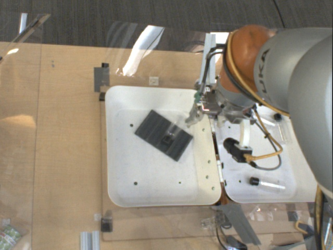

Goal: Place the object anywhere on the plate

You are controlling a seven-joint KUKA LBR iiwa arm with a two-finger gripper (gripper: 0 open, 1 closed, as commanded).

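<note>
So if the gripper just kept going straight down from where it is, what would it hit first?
Probably the left bin's white floor by its right rim. The dark plate lies to the left, though depth is unclear.

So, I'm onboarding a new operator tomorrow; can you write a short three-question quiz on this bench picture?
1. True or false: the dark plate lies in the left bin.
2. Which part of the arm carries the orange band? A) the section above the wrist B) the bench mount C) the cable.
3. Fill in: the gripper is over the left bin's ____ edge, beside the seam with the right bin.

Key: 1 true; 2 A; 3 right.
</note>
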